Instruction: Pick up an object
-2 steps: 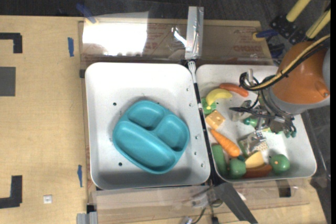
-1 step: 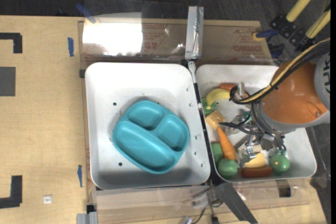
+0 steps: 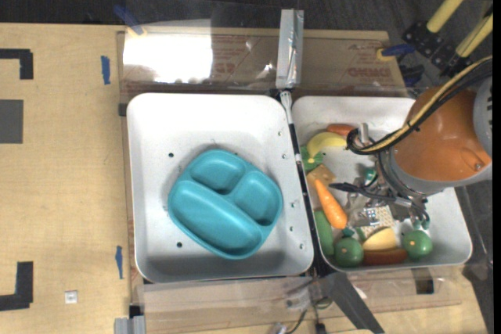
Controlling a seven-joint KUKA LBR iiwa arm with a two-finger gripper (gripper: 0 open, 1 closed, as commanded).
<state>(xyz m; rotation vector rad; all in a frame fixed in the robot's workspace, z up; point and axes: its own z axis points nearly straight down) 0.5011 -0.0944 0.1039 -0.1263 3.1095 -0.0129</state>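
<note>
Orange carrot (image 3: 329, 202) at 9 o'clock of gripper (image 3: 381, 209) | jaw state: cannot tell (arm hides it) | should descend centred on one toy in right bin (image 3: 458, 224).

I see the right bin (image 3: 462, 242) crowded: a carrot (image 3: 329, 203), a yellow piece (image 3: 326, 141) and green pieces (image 3: 348, 250) lie packed along its left and near sides, with the arm (image 3: 442, 145) itself above the middle. My open room is in the left bin (image 3: 149, 137), around the teal divided tray (image 3: 225, 202), widest along its far and left sides.
</note>
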